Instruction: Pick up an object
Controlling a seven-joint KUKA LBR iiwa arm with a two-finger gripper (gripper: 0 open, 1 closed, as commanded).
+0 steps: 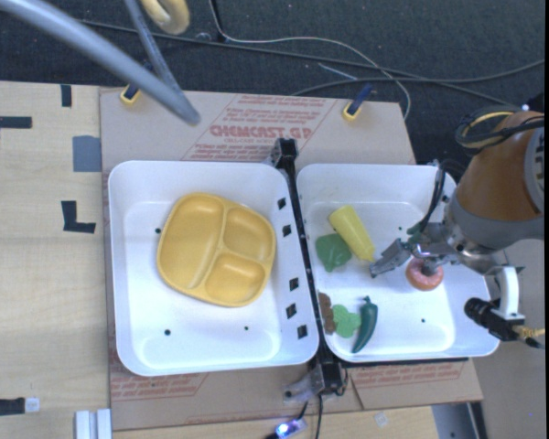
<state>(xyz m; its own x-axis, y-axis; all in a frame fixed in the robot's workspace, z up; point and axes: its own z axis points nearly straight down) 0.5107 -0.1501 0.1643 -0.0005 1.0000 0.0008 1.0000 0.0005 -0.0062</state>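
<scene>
Nearest you, at the front of the right bin (439, 347), a dark green pepper (365, 324) leans against a pale green piece (345, 319) and some small brown bits (326, 308) by the divider. Farther back lie a yellow cylinder (351, 231) touching a green leafy piece (332, 251). The tool (404, 259) sits low beside a reddish round object (425, 276), near the arm's side of the bin. You cannot tell how wide it stands, nor whether it has anything. My worry: if it closes beside the round thing, that may roll away. The yellow divided plate (216, 248) in the left bin (137, 337) is well apart.
</scene>
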